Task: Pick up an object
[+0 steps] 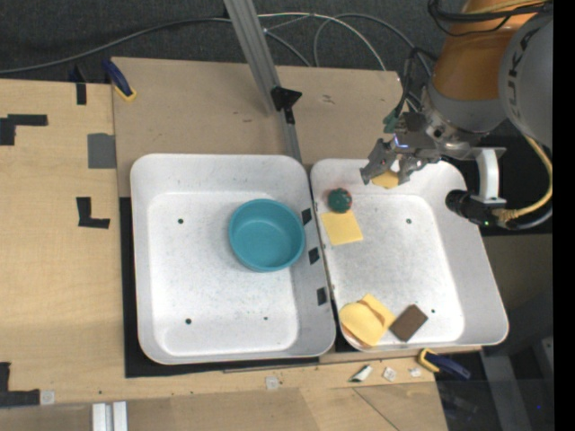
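The gripper (390, 171) hung at the right bin's (467, 321) twelve o'clock rim, its fingers closed around a small yellow piece (386, 180). The step in hand appeared to be lifting; next, a clean vertical rise was required.

Left shallow white bin (162, 241) holds a round teal bowl (265, 233) near its centre. Right shallow white bin (467, 277) holds a small dark-green ball (339, 200) just behind a flat yellow square (342, 228); a yellow rounded block (365, 321) sits beside, possibly touching, a brown rectangular block (410, 322) at the front.
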Robot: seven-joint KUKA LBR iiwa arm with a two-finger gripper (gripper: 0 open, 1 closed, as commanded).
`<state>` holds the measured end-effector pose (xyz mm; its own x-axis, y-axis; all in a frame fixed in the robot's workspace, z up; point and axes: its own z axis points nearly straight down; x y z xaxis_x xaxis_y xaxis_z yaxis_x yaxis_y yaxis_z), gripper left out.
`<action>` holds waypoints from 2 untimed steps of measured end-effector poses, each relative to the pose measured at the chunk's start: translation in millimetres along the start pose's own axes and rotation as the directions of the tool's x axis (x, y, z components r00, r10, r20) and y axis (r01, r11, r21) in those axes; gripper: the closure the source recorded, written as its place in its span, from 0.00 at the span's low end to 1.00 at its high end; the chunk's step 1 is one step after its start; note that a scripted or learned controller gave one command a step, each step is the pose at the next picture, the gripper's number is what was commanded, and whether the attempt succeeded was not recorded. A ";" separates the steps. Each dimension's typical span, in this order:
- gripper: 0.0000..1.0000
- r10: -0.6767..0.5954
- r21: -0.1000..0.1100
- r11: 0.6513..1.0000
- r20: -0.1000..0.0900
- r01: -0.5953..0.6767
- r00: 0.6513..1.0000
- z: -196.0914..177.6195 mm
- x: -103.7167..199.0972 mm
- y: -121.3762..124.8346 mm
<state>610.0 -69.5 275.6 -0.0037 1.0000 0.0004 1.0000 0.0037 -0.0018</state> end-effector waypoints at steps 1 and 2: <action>1.00 -0.002 0.002 1.000 -0.001 0.002 1.000 8.2 54.2 -29.3; 1.00 -0.003 0.002 1.000 -0.001 0.003 1.000 17.6 112.7 -50.4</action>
<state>559.2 43.0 258.1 -0.0071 1.0000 0.0016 1.0000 0.0071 -0.0042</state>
